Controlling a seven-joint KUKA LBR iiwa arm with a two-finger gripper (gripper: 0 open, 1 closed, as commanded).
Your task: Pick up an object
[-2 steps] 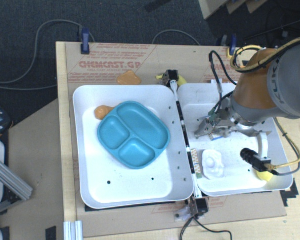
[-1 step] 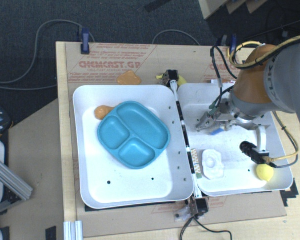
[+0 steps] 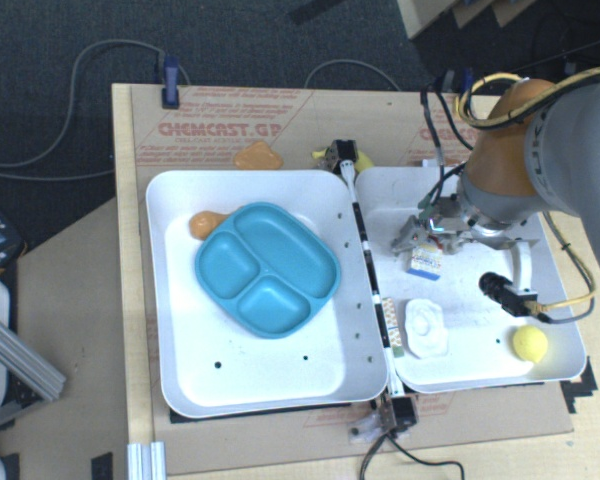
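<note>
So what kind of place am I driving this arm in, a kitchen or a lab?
Most likely a robotics lab bench, not a kitchen: two shallow white bins sit on a paper-covered board with cables trailing over dark carpet, and the items are test props, such as a blue divided plate and a yellow ball.

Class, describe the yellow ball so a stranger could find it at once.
Start at the right-hand white bin, the one the grey arm reaches into. Go to its near right corner: there lies the yellow ball. It is the only round yellow thing there; the white object beside it is flatter.
</note>
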